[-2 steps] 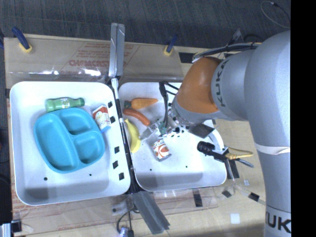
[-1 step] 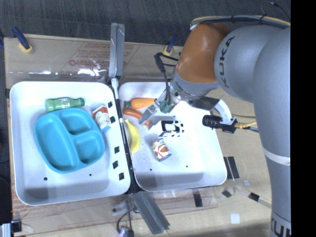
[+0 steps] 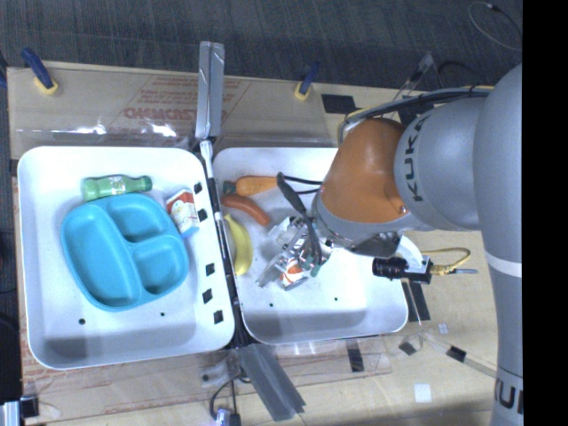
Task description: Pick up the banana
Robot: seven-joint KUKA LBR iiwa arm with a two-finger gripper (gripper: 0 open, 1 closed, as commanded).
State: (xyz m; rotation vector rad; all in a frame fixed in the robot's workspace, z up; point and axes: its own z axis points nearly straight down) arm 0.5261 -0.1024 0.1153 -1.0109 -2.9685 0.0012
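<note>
The yellow banana lies along the left wall of the right bin, pointing up and down the view. My gripper hangs over the middle of that bin, to the right of the banana and apart from it. Right under the gripper sits a small red and white item. The orange band of the arm covers the bin's upper right part.
A carrot and a reddish sausage lie at the top of the right bin. The left bin holds a blue divided plate, a green bottle and a small red-white carton.
</note>
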